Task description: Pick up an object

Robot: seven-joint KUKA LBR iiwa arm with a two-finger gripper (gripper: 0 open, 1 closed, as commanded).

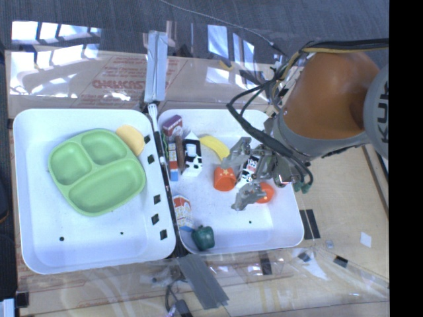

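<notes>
My gripper (pixel 239 176) hangs low over the right bin (pixel 281 226), open, with one finger (pixel 239 149) toward the back and the other (pixel 244 197) toward the front. An orange cup-like object (pixel 223 179) lies just left of the gap, at the fingertips but not clearly between them. A second orange-red piece (pixel 266 193) shows under the wrist. A yellow banana (pixel 215 146) lies just behind the gripper. Left of that is a black-and-white cow-patterned item (pixel 192 156).
Along the right bin's left wall are a purple-white carton (pixel 172 125), thin stick-like packs (pixel 173 158), a small printed packet (pixel 182 211) and a green pepper (pixel 203 238). The left bin (pixel 39 243) holds a green divided plate (pixel 98 170) and a yellow piece (pixel 131 137).
</notes>
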